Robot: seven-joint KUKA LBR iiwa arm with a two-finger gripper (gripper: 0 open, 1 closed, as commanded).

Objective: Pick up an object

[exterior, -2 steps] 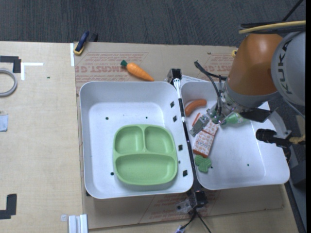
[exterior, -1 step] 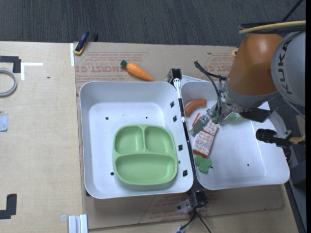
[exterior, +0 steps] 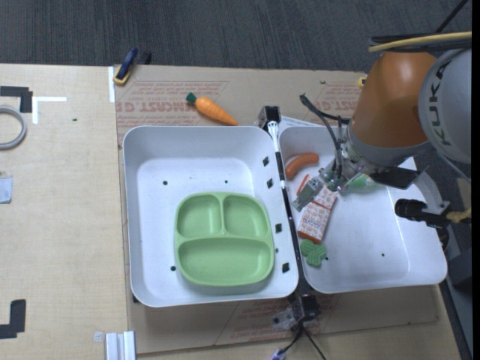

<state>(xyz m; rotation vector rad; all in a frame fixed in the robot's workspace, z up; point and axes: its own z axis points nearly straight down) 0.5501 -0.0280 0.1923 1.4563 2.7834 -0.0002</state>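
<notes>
A slanted view from above shows a wooden bench with two shallow white bins set side by side on a sheet of cardboard [exterior: 180, 96]. The left bin [exterior: 142, 201] serves as the landmark here. Inside it, toward its near right part, lies a pale green divided plate [exterior: 223, 238] with three compartments, flat on the bin floor. Touching the left bin's right wall is the right bin [exterior: 390, 265]. Just across that shared wall, in the right bin's far left corner, lies an orange sausage-shaped toy [exterior: 301, 163]. Nearer the camera, still close to the shared wall, a small red and white box [exterior: 316, 217] lies tilted, and just below it sits a small dark green toy [exterior: 313, 254]. The grey arm [exterior: 442, 88], with its large orange band, reaches in from the right, above the right bin. Its gripper [exterior: 336, 180] hangs low over the right bin, right of the sausage and just above the top end of the box. Something light green [exterior: 358, 181] shows beside the gripper; whether it is gripped is unclear, and whether the gripper is open or closed cannot be told. Behind the left bin's far right corner, on the cardboard, lies an orange toy carrot [exterior: 213, 109] with a green top. Farther left of that, a blue clip [exterior: 125, 66] rests on the cardboard's far edge.
</notes>
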